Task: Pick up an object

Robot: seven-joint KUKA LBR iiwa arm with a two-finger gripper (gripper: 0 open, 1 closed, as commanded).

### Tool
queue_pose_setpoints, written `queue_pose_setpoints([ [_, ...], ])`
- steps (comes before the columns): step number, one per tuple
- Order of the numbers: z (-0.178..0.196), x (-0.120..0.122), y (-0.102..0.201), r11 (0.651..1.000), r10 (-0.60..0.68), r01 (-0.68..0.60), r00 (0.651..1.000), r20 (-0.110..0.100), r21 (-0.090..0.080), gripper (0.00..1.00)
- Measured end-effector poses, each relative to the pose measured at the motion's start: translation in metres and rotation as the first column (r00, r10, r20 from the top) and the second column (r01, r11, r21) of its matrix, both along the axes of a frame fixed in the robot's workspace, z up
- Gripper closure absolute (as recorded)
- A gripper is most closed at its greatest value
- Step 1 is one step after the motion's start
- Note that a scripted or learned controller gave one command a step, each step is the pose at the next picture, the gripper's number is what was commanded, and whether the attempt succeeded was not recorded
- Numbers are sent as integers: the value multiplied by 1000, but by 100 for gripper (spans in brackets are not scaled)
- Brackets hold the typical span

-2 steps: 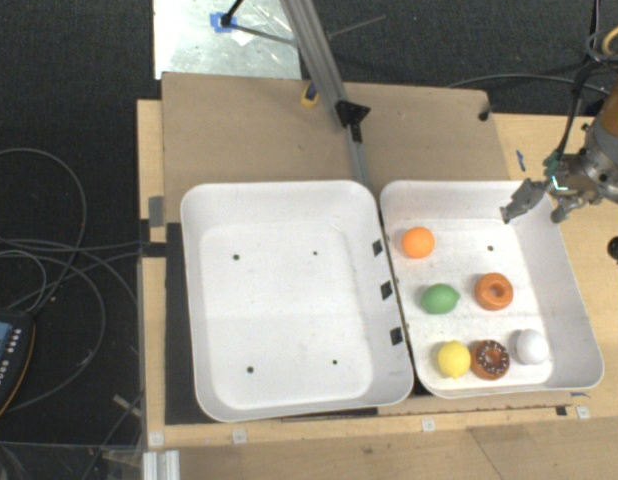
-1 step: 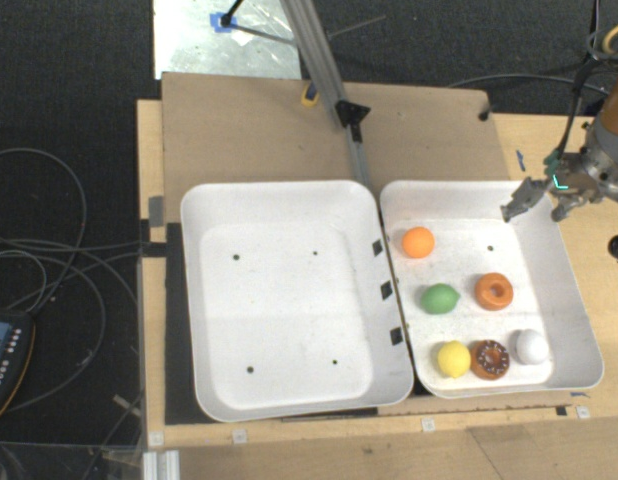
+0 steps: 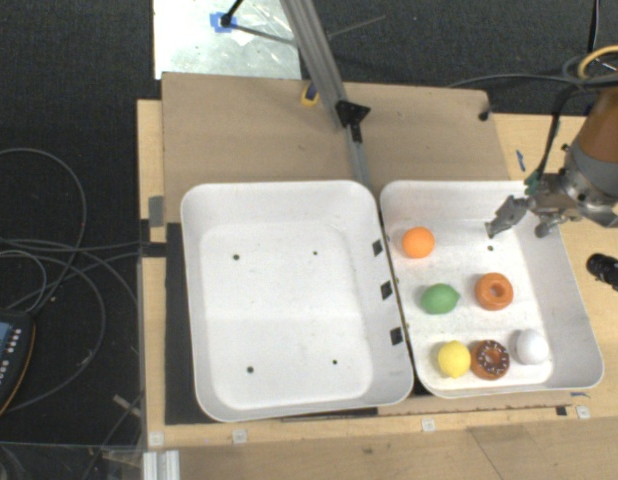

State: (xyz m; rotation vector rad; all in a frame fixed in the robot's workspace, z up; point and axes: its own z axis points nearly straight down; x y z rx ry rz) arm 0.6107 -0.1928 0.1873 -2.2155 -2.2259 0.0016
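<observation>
The right bin holds an orange ball, a green ball, an orange ring, a yellow ball, a brown doughnut and a white ball. My gripper hangs over the bin's upper right part, open, with nothing between its two fingers. It is above and to the right of the orange ring, apart from every object.
The left bin lies beside the right one, joined by black clips. A slanted metal pole crosses the bench's back. Cables lie on the dark floor at the left, and the arm's orange band is at the right edge.
</observation>
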Motion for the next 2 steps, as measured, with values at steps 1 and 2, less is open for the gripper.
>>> queue_pose_setpoints([
  [1,-42,2,2,1000,-1,1,1000,0,0,0],
  [2,-94,1,2,1000,-2,2,1000,-1,1,0],
])
